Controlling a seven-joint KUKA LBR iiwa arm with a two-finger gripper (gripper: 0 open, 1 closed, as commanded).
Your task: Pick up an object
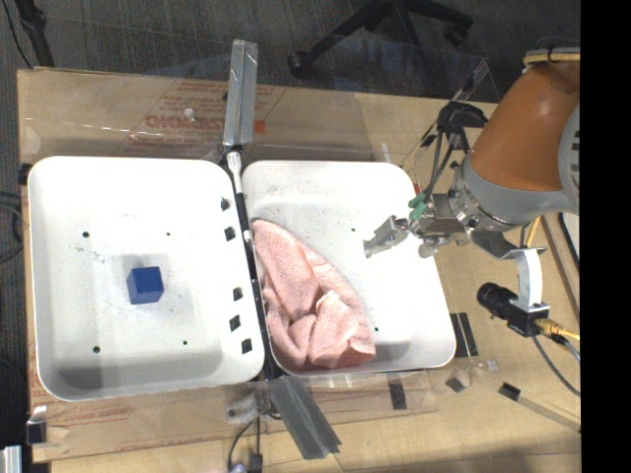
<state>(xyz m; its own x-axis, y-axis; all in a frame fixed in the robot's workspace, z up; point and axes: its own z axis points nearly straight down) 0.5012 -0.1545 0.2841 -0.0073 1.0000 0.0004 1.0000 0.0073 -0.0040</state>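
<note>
Floor: dark grey carpet [128, 13] along the top | Furniture: black star-shaped office chair base [380, 18] on castors, top centre | Surface: light brown wooden bench [325, 116] under clear plastic sheeting | Light: even, soft shadows

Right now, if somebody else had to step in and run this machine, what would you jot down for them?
Tool: hanging over the right bin, near its right side, with nothing between its fingers.
Pink cloth: lying crumpled in the right bin, along its left wall and front, apart from the tool.
Blue cube: sitting in the left bin, left of its middle.
Done: nothing picked up yet.
Left: bring the tool down on one item, probably the cloth since it lies closer, grip it and lift it.
</note>
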